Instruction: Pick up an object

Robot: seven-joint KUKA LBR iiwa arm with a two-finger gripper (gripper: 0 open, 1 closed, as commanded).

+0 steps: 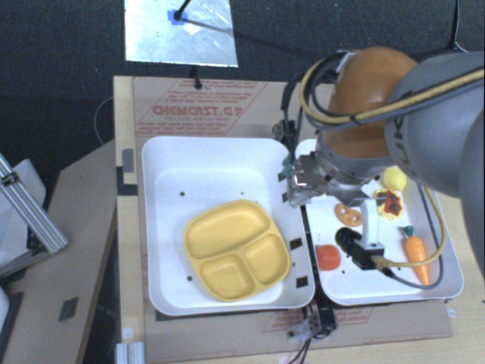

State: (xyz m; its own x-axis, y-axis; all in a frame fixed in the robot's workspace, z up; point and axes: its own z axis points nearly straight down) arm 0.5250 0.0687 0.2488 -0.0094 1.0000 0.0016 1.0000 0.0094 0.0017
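Camera view gave several candidates for the pick. Closest to the tool (pixel 297 188) was a red round piece (pixel 328 257), lying just beside it toward the near edge, on the floor of the right bin (pixel 341 285). An orange ring-shaped piece (pixel 349 215) sat about as near the tool, on the arm's side. Farther from it in the same direction lay a yellow lemon-like piece (pixel 394 178), a flat piece with red and yellow marks (pixel 389 203) and a carrot (pixel 417 256). On the tool's other side, well apart from the rest, a yellow divided tray (pixel 237 249) lay flat in the left bin (pixel 197 173).

The tool hung over the wall where the two bins met, above neither bin's contents. To do the step well, it would probably have needed to shift clear of that wall, centre over one small piece such as the red one, and descend straight, since a wall so near could catch it. The wide, shallow tray looked the harder grasp.

Whether the tool was apart or together could not be told, because the wrist and the arm (pixel 432 112) covered it from above. The arm also overhung the far part of the right bin, so anything there was hidden. The flat piece was too small to name.
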